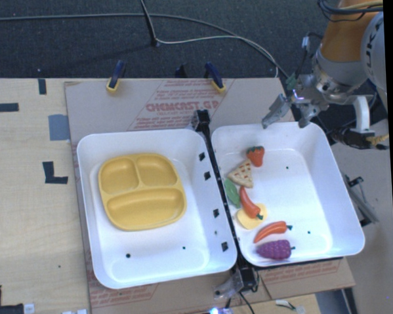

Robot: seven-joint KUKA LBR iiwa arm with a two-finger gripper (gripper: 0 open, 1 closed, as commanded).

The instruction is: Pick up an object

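Note:
My gripper point(287, 115) hangs above the far edge of the right bin point(316, 179), its two grey fingers spread apart with nothing between them. Toy food lies along the right bin's left side: a strawberry point(255, 155), a tan sandwich wedge point(242, 175), a green piece point(232, 193), a red chili point(249, 204) over a yellow piece point(247, 218), an orange-red pepper point(271, 230) and purple grapes point(275, 250). The gripper is up and to the right of the strawberry, apart from all of them.
The left bin point(96, 257) holds a yellow divided plate point(142, 190). Black clips point(214, 185) join the bins along the middle wall. Blue and yellow clamps point(115, 77) pin the cardboard at the back. A cable point(196, 25) runs across the dark floor behind.

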